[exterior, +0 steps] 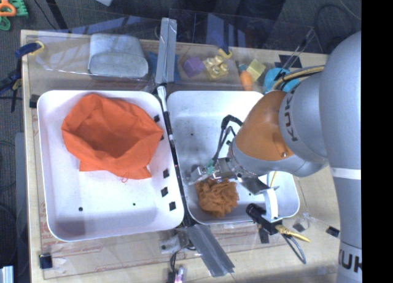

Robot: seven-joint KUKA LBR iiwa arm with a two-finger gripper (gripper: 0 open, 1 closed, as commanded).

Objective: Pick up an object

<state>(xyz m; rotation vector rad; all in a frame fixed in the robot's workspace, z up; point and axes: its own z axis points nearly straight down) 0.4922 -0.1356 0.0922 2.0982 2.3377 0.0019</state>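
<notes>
In the right bin (184, 122), near its front edge, sits a brown fuzzy clump (217, 196), the likeliest pick target. The tool (212, 170) hangs just above the clump's back-left side, touching or nearly touching it; can't tell which. Tool state: can't tell, wrist and cables hide it, and nothing is seen held. The arm (288, 134) reaches in from the right and covers the bin's right half. The left bin (55, 214) holds an orange cloth (110, 134) bunched toward its back, well apart from the tool. Small toys (215, 64) lie along the desk's back edge, outside the bins.

Step, as judged: final approach or descent onto the clump, grasp not confirmed. Next move calls for the tool centred over the clump, lowered into it, closed, then a straight lift. Soft fluffy stuff may slip or snag.
</notes>
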